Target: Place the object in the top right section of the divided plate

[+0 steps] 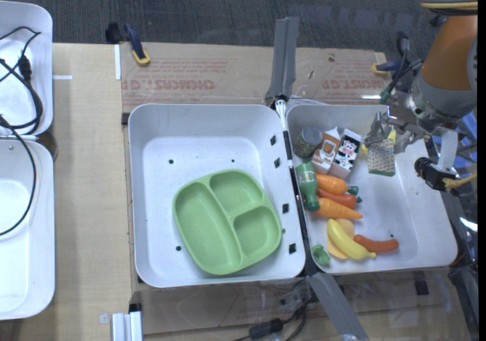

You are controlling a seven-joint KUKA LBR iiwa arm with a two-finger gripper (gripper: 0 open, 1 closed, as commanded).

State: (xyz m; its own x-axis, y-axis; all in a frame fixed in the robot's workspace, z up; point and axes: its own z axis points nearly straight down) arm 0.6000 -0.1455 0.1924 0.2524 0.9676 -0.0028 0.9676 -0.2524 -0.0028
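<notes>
A light green divided plate lies in the left bin, with one large section and two smaller ones toward its right side. My gripper hangs over the upper right part of the right bin, below the arm's orange band. It is shut on a small speckled green-grey packet with a yellow top, which dangles from the fingers just right of the small boxes.
The right bin holds a green bottle, carrots, a banana, a red chili, two small printed boxes and a tin. A grey divider bar rises between the bins. Cables lie at far left.
</notes>
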